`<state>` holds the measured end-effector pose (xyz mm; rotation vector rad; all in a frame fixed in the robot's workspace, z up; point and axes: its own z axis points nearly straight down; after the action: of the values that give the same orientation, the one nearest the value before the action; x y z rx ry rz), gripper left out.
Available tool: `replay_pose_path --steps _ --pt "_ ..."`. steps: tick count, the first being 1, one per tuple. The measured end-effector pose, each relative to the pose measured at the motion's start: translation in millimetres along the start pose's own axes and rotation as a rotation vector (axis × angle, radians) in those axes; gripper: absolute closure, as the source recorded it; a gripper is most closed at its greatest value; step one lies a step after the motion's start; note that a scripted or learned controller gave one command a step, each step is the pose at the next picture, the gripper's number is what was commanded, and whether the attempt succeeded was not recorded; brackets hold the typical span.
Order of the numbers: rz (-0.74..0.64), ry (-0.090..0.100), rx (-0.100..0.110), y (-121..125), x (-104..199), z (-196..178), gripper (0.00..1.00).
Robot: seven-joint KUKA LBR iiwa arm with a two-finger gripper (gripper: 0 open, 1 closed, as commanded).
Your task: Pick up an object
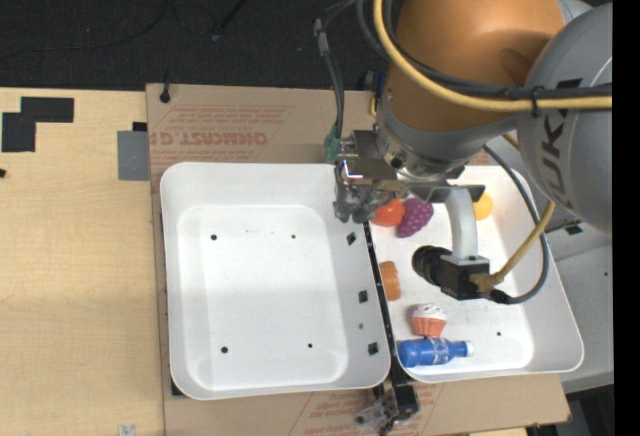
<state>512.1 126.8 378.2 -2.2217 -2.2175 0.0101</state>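
Arm reaches in from the right, its orange band and wrist looming over the right bin (560, 349). The tool (352, 192) sits low at the inner upper edge of that bin, close to the divide with the left bin (190, 224). Tool state: cannot tell, since the wrist housing hides much of it.

Candidate objects all lie in the right bin: an orange-red piece (388, 214) and a purple grape-like toy (416, 216) just beside the tool, a yellow item (483, 207) partly hidden behind the arm, a small orange block (389, 280) near the bin's left wall, a toy cupcake (429, 320) below it, and a blue bottle (432, 352) lying on its side at the near edge. A black camera-like unit (448, 272) with cable hangs from the arm over the bin.

Progress, as judged: nothing is seen lifted or gripped. The tool appears positioned near the orange-red piece; grasp and lift not yet done.
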Motion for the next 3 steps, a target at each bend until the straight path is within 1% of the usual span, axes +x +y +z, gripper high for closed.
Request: replay_pose_path --steps 1,2,3 --pt "-0.010 0.010 -0.019 -29 53 -151 1.00" --pt "-0.007 -0.004 0.008 -24 111 -14 1.00" --pt "-0.004 0.006 -0.012 -18 116 -108 1.00"
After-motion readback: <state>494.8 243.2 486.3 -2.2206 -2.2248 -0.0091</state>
